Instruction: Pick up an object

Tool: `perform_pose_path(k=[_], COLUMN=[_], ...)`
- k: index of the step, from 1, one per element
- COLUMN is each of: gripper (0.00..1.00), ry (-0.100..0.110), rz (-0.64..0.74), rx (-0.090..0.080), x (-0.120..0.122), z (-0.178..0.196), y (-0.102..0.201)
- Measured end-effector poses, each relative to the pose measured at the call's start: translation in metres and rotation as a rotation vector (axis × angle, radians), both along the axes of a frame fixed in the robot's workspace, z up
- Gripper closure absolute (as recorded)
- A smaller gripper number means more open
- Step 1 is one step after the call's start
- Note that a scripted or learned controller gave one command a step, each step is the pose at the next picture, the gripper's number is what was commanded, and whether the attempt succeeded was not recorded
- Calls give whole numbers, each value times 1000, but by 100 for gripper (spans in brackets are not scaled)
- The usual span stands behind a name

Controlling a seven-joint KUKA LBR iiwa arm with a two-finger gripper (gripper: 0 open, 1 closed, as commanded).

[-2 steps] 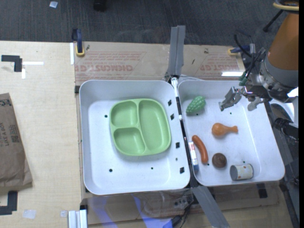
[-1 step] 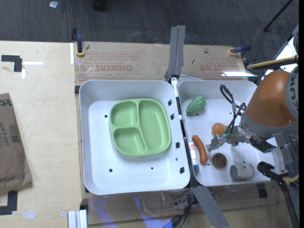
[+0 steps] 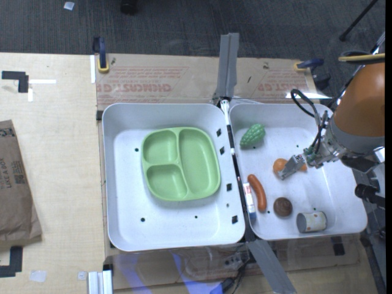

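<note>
My gripper (image 3: 290, 168) is low in the right bin (image 3: 343, 225), near its middle. It sits right beside a small orange object (image 3: 279, 163), touching or nearly touching that object's right side. A green knobbly object (image 3: 252, 135) lies up and left of it. Below it lie an orange-red sausage (image 3: 258, 192), a brown ball (image 3: 282, 207) and a grey can on its side (image 3: 312, 221). I see nothing lifted off the bin floor.
The left bin (image 3: 122, 225) holds a green divided plate (image 3: 181, 163). A white and red pen-like item (image 3: 249, 198) lies along the divider between the bins. The arm's orange band (image 3: 364, 103) hangs over the right bin's far right side.
</note>
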State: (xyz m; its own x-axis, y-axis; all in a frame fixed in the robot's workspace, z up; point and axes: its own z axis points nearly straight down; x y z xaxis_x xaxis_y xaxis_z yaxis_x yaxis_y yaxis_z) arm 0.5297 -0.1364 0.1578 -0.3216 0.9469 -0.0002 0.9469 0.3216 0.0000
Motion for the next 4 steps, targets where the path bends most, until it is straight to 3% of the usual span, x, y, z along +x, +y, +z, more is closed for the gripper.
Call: perform_pose_path(k=[1,2,3,4], gripper=[0,0,0,0], ry=[-1,1,2,-23], rz=[54,0,-109,-92], rx=[0,1,0,-9], x=[20,7,11,28], z=[-1,-20,-18,-56], y=[-10,-32,18,3])
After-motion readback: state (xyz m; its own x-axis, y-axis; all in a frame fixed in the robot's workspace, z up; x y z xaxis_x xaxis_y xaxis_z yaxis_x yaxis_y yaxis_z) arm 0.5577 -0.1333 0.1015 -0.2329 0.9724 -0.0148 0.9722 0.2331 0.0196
